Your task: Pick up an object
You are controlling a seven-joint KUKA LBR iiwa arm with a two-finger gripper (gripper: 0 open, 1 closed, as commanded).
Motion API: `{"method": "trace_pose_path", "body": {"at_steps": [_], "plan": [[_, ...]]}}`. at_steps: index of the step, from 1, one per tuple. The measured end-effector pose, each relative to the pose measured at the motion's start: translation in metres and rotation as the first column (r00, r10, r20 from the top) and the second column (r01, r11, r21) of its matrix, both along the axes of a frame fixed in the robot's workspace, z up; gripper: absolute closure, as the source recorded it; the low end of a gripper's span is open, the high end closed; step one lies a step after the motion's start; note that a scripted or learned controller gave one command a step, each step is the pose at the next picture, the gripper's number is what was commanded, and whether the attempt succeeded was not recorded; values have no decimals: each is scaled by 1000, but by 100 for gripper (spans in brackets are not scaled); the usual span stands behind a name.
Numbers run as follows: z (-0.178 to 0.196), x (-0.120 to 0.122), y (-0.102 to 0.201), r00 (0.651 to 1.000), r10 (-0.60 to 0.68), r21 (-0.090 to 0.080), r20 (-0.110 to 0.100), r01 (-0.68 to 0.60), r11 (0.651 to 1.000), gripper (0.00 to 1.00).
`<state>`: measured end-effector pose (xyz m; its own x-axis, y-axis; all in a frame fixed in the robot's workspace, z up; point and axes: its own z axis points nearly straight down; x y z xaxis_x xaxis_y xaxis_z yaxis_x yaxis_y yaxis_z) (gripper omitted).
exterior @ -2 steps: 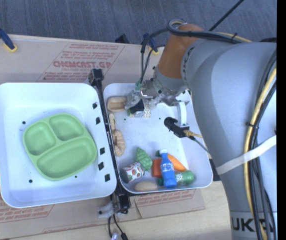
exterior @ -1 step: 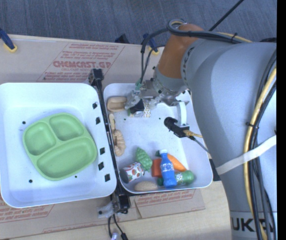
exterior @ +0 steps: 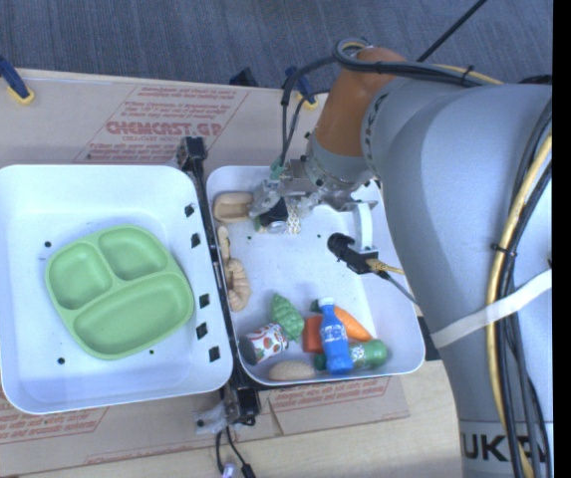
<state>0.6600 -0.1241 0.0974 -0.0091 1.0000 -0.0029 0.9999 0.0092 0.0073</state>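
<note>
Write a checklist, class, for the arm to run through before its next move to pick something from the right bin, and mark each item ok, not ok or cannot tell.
1. Gripper is over the right bin, near its far left corner: ok.
2. Something is between the fingers: cannot tell; the wrist and cables hide them.
3. A target lies close by: ok; the tan piece is just left of the gripper.
4. Target stands apart from its neighbours: ok for the tan piece; not ok for the blue bottle, packed among the toys at the near edge.
5. Green tray sits in the left bin, out of the way: ok.
</note>
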Motion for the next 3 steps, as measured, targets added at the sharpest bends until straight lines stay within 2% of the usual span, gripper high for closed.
{"method": "trace_pose_path", "body": {"at_steps": [3], "plan": [[0, 0, 0, 1000, 0, 0, 0, 0, 1000, 0]]}}
